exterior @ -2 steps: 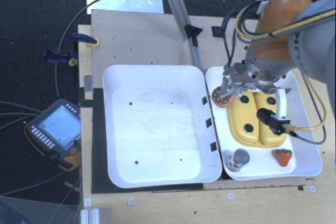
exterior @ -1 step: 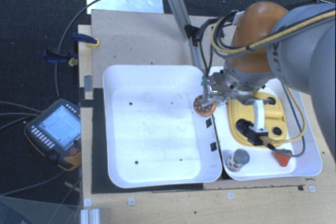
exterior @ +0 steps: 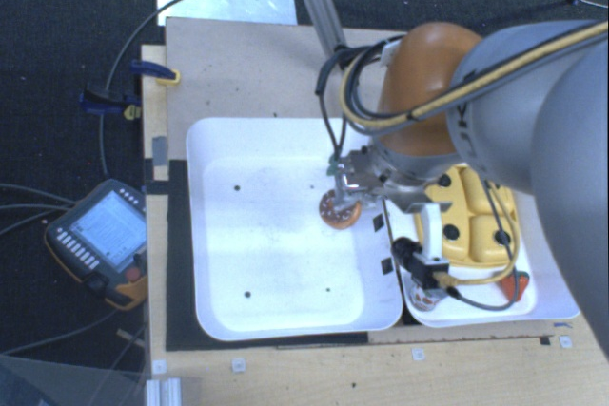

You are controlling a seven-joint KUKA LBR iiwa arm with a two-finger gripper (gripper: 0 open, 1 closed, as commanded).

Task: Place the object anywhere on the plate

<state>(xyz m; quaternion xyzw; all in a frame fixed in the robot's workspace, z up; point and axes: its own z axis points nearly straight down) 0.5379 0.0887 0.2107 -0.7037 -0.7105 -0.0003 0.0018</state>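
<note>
A small round brown object [exterior: 341, 211], like a doughnut with pale specks, sits at the right edge of the left white bin [exterior: 266, 299]. My gripper [exterior: 343, 192] is directly over it and covers its upper part. Whether the object is gripped or just lies under the gripper is hidden from this angle. A yellow plate-like piece [exterior: 473, 222] with dark spots lies in the right bin [exterior: 495, 314], a short way to the right of the gripper and partly covered by the arm.
A small dark and white item [exterior: 424, 292] and an orange-red item [exterior: 519, 284] lie at the front of the right bin. A teach pendant [exterior: 100, 238] rests left of the bench. Cables run around the wrist.
</note>
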